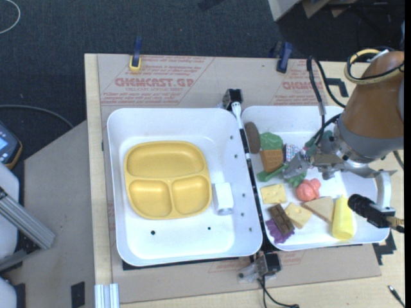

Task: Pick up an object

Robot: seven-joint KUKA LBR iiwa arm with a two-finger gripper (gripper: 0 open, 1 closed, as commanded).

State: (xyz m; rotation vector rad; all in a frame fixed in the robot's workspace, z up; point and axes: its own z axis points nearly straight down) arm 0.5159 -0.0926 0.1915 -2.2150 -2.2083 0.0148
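The right bin [324, 241] holds several toy foods. My gripper [297, 169] hangs low over the middle of this bin, on the grey arm [376, 114] coming in from the right. Just below it lies a red-pink fruit [309, 189]. To its left sit an orange-brown block [272, 159] and a green leafy piece [270, 141]. A brown oval [252, 137] lies by the bin's left wall. Nearer the front are a yellow cheese square [273, 193], a small yellow cube [297, 215], a purple-brown bar [280, 222], a tan wedge [322, 207] and a yellow cylinder [343, 218].
The left bin [125, 236] carries a yellow three-part plate [168, 177] and a small white cylinder [223, 197] beside it. A black part [369, 211] of the arm reaches over the right bin's front right corner. Blue clamps [283, 56] hold the board at the back.
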